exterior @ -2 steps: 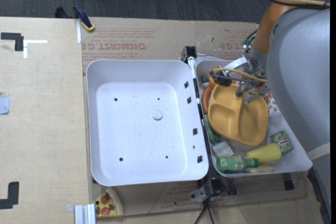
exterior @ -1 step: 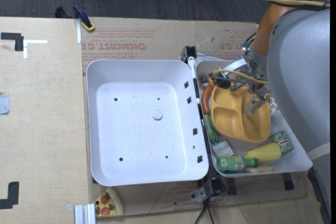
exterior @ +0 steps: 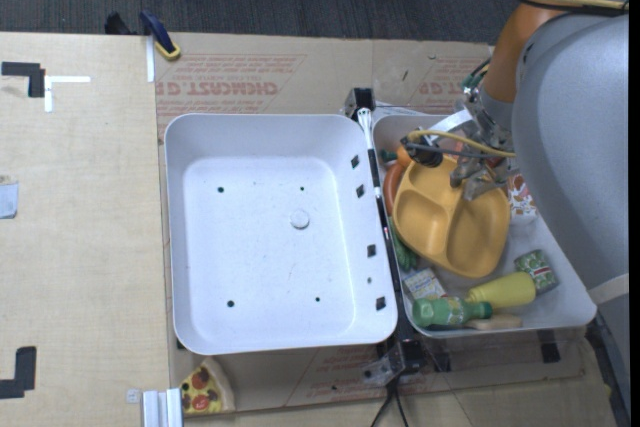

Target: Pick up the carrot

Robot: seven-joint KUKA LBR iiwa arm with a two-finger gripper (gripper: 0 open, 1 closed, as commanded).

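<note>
An orange strip that looks like the carrot (exterior: 392, 183) lies along the left wall of the right bin (exterior: 573, 313), mostly tucked under a yellow divided plate (exterior: 450, 220). The grey arm with its orange band (exterior: 515, 50) reaches down into the bin's far right part. My gripper (exterior: 468, 173) hangs over the plate's upper edge, right of the carrot, among cables. Nothing is visibly held in it.
The left bin (exterior: 190, 215) has a small round mark at its middle. In the right bin's near part lie a green bottle (exterior: 450, 312), a yellow banana-like piece (exterior: 505, 291) and a small green can (exterior: 536, 270). A toy pizza slice (exterior: 203, 390) rests outside on the bench.
</note>
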